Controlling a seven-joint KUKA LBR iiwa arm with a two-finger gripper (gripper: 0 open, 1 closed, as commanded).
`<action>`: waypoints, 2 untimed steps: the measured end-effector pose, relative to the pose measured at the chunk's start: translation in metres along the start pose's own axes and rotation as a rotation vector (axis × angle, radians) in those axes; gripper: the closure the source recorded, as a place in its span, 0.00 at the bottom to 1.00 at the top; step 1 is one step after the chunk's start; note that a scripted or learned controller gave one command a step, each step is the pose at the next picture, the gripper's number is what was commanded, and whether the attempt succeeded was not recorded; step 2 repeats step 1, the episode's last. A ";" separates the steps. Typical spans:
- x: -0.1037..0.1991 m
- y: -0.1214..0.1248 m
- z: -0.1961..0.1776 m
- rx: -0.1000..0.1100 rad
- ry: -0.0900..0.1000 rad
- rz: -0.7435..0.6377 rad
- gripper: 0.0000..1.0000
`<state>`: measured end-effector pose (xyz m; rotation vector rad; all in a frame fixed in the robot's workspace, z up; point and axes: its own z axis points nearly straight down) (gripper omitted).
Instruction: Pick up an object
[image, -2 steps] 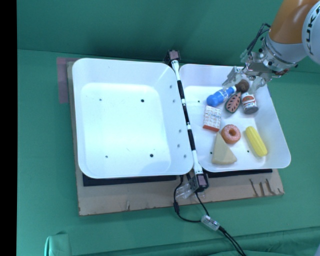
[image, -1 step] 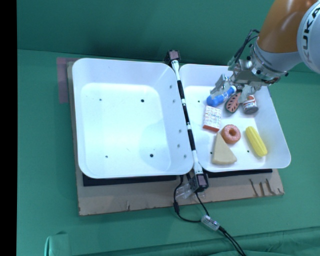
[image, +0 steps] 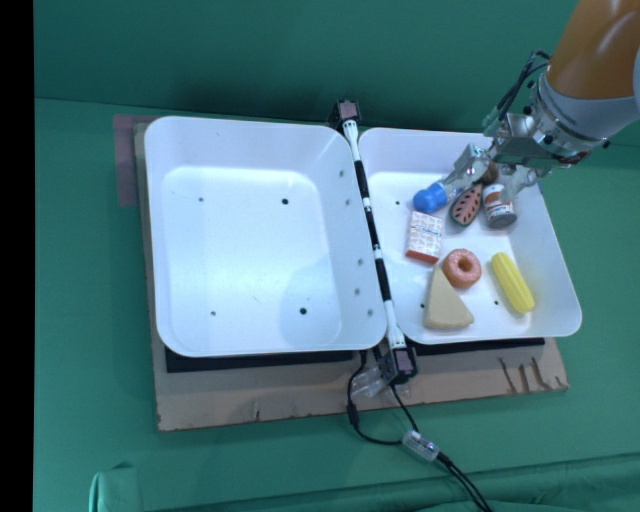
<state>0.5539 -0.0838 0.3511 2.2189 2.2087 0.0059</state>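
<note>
Nearest the camera, a black cable (image: 425, 448) trailed across the green cloth (image: 90, 300) and ran up to the near end of the black-and-white strip (image: 370, 215) that lay along the seam between the two bins. Both bins sat on a brown cardboard sheet (image: 250, 405) on the counter. The left bin (image: 165, 230) showed a white floor with a few small dark dots.

At the near side of the right bin (image: 560, 300), a pale yellow cheese wedge (image: 446, 303) lay with its point toward the far side, touching an orange ring doughnut (image: 461, 268) just beyond it. A yellow corn cob (image: 512, 282) lay just right of the doughnut, slanted toward the near right corner. Left of the doughnut and a little farther, a small white and red packet (image: 424, 237) rested near the bin's left wall.

Farther on, a blue bottle-shaped object (image: 432, 196) lay on its side, next to a watermelon slice (image: 466, 205), with a small brown-capped jar (image: 498, 208) just to the right. The gripper (image: 492, 175) hung over this far cluster, its fingers spread, one on each side of the watermelon slice and close above it; whether they touched it could not be told. Behind it, the grey wrist and orange band of the arm (image: 595, 60) rose toward the far right corner.
</note>
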 end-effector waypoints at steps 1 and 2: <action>0.038 -0.047 -0.015 0.009 0.004 -0.002 0.00; 0.038 -0.047 -0.015 0.009 0.004 -0.002 0.00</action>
